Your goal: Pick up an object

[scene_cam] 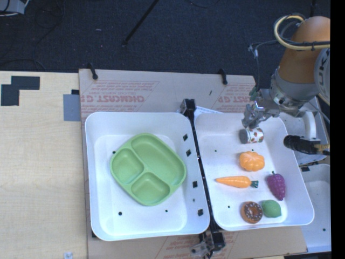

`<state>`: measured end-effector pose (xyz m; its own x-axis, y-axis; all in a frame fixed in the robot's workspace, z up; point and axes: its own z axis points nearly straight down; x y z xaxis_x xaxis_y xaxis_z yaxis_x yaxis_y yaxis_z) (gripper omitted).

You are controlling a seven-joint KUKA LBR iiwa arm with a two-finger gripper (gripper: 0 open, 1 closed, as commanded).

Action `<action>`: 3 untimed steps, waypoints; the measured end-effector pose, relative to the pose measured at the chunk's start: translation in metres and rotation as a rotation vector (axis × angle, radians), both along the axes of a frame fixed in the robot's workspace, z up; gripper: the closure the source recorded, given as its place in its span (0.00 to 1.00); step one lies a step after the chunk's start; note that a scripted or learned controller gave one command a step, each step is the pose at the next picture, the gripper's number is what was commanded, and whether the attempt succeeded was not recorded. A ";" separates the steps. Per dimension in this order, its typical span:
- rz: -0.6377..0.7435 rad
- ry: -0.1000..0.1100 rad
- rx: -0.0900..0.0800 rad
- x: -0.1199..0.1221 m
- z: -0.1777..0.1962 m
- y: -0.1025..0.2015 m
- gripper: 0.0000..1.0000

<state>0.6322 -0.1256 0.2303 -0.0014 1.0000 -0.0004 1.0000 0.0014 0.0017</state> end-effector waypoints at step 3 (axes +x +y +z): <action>0.002 0.006 0.002 -0.018 -0.005 0.160 1.00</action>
